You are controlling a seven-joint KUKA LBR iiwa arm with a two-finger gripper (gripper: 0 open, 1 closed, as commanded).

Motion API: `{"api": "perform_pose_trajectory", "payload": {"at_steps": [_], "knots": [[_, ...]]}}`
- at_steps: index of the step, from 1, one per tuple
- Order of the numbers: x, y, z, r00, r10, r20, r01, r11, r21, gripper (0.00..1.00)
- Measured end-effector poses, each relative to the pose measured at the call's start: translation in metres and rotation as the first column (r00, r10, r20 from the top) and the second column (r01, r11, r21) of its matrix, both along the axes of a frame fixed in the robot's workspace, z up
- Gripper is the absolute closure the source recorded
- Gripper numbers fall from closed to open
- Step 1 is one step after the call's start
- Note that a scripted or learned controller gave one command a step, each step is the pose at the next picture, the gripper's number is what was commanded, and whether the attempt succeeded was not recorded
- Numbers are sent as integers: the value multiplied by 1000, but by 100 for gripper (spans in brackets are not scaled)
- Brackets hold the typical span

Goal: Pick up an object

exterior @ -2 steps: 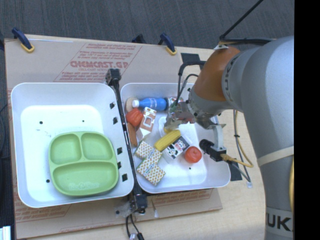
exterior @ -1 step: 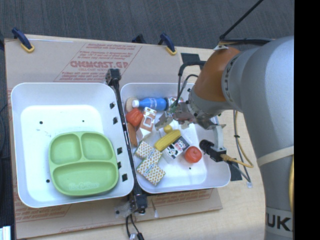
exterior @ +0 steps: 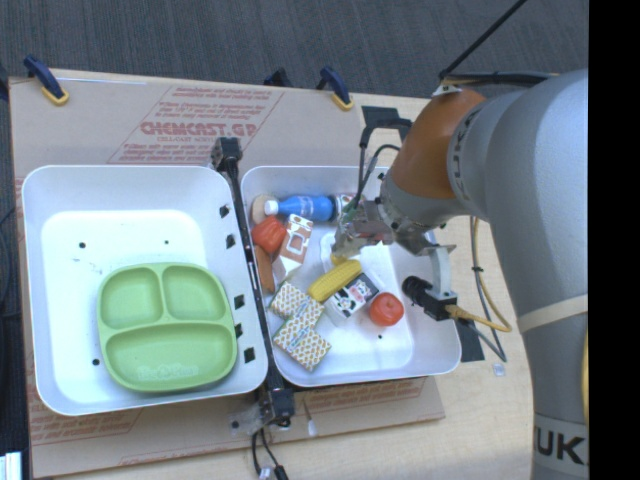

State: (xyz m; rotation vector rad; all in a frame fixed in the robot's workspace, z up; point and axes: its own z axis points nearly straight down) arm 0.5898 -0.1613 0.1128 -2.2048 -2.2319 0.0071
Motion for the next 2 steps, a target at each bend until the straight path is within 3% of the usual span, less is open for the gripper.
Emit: {"api": "perform_pose_trajectory", "payload": {"at_steps": [1,2], "knots": [[0,0,0,1000,1,0,-1,1000,-1,0],[0,0,10,1000,3,0,-3,1000,-1,100]]}}
